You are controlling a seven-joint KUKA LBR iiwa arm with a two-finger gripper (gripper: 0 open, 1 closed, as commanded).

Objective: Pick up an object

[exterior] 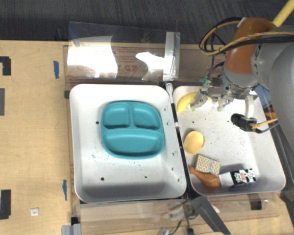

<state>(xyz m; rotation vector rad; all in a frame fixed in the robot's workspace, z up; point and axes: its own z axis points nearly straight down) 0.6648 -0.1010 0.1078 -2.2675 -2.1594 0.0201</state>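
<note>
Camera view: the tool (211, 98) hangs low over the right bin (269, 155), fingers spread and gripping nothing, just beside a banana (186, 102) at the bin's far-left corner. Next, likely: shift left, descend, close.

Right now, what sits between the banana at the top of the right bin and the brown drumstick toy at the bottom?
In the camera view, a round yellow-orange ball lies between the banana and the drumstick, with a speckled tan block just above the drumstick.
</note>
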